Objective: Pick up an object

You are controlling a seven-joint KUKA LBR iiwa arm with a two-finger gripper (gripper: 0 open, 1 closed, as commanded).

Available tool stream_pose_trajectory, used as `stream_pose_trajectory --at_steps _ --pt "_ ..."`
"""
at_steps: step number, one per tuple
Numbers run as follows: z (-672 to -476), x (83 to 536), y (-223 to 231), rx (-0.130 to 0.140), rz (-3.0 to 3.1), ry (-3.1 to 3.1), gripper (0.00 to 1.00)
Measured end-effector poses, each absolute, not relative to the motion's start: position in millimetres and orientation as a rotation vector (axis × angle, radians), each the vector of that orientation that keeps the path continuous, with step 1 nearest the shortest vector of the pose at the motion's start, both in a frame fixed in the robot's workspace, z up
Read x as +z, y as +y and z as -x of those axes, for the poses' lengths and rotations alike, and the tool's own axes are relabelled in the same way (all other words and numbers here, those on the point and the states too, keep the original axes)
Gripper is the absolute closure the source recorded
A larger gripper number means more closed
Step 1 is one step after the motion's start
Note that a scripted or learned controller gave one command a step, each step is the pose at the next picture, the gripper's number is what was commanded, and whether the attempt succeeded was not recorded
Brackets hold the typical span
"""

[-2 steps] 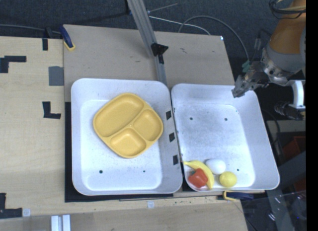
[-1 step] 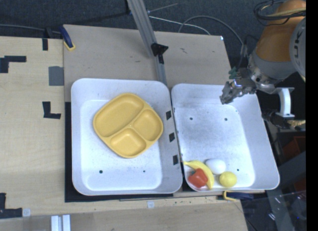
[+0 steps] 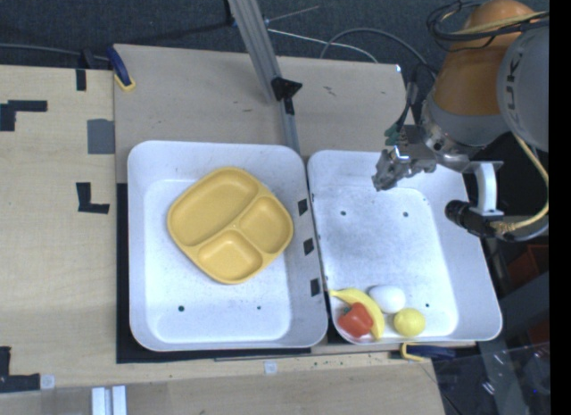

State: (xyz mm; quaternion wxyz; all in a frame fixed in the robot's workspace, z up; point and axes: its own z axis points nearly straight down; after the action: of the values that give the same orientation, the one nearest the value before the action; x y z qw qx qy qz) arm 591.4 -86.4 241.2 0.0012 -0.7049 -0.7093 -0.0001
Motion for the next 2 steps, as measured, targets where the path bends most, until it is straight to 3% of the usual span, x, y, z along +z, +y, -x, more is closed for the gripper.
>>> stream_pose_trajectory --at_steps 2 --pt "-561.9 236.8 22.0 0.001 2.210 -2.227 1.00"
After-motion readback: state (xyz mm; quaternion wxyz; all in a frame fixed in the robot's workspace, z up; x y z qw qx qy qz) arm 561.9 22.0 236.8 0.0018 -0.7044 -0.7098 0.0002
